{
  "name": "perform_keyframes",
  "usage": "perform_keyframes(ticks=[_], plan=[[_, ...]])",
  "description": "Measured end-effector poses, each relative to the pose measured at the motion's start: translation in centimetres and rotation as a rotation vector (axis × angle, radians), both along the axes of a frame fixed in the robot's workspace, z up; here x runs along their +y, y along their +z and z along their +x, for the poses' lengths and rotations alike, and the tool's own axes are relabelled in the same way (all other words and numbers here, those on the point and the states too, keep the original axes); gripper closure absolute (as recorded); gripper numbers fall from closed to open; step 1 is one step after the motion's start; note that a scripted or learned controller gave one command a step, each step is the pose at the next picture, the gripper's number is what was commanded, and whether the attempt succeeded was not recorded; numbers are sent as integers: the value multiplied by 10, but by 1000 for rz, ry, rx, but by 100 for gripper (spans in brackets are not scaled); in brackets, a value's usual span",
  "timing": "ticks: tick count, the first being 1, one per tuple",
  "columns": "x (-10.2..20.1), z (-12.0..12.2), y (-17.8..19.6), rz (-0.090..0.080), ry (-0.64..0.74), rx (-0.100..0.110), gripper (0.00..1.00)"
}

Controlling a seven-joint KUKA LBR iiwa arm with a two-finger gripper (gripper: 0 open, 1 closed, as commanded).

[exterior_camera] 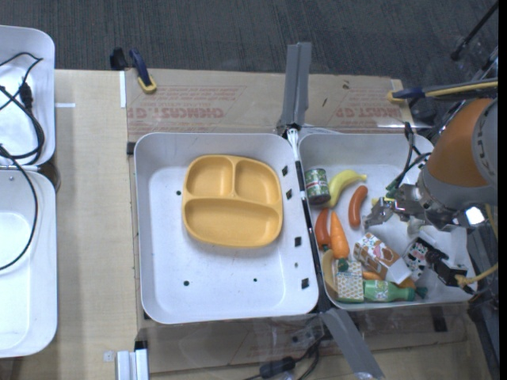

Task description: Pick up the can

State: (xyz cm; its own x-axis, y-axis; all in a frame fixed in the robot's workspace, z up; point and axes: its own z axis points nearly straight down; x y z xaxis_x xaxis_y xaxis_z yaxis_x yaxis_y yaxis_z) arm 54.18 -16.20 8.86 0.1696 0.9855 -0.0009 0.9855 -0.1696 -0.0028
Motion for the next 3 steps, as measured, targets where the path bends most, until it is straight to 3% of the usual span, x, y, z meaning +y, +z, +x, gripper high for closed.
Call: perform_keyframes(ticks=[1, 2, 3], plan=[[-42, 56, 97, -1, -40, 2, 0], [-41, 96, 91, -1, -143, 3, 0], [-7, 68, 98, -2, -227, 4, 0]])
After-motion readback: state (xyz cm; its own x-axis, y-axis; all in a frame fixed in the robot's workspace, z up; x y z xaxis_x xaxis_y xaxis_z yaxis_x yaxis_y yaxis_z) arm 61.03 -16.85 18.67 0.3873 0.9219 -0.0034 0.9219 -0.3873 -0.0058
